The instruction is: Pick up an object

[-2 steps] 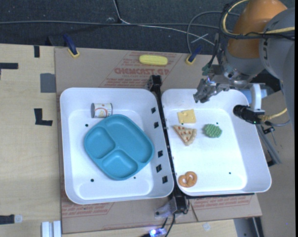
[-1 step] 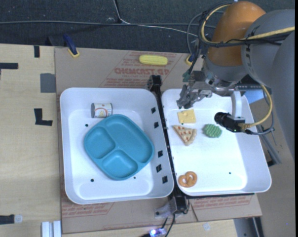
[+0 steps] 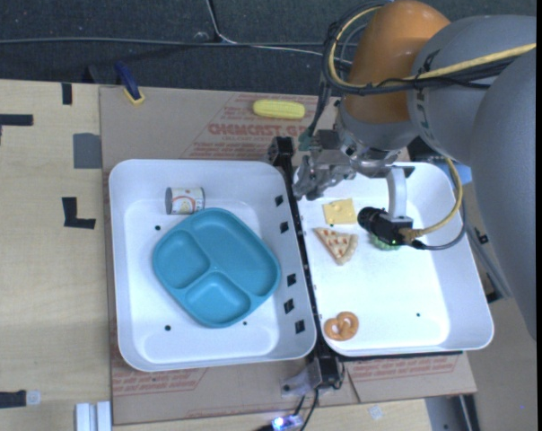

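My tool hovers above the pale yellow cheese square in the right white bin; nothing lifted yet, and I cannot tell its state.

Glossy blue plastic tray lies in smooth white plastic bin on matt cardboard.

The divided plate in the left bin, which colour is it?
The divided plate is turquoise blue, clear in the camera view.

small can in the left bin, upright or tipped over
Tipped over: the small can lies on its side, its round end facing the camera, beside the blue plate.
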`<state>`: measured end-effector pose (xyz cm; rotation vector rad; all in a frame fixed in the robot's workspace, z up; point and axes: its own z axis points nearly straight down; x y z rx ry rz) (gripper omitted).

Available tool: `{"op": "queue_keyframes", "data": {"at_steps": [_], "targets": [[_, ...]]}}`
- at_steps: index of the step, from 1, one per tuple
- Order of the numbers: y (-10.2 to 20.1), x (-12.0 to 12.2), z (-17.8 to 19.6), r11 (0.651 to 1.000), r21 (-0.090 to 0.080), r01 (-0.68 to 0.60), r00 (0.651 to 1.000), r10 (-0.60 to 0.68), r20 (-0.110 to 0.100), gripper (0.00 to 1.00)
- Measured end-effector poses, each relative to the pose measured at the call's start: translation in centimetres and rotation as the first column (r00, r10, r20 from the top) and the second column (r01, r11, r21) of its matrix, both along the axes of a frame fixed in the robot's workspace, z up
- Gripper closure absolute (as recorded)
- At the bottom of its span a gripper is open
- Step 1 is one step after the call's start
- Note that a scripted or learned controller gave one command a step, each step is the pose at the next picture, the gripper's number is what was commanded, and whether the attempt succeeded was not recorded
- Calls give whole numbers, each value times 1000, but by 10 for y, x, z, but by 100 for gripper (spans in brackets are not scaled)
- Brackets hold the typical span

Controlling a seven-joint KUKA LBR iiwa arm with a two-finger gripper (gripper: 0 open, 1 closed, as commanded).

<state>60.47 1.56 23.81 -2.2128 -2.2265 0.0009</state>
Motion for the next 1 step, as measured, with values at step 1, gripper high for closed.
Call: {"op": "queue_keyframes", "data": {"at_steps": [1], "targets": [[52, -4, 6, 1000, -1, 1, 1000, -1, 1, 100]]}}
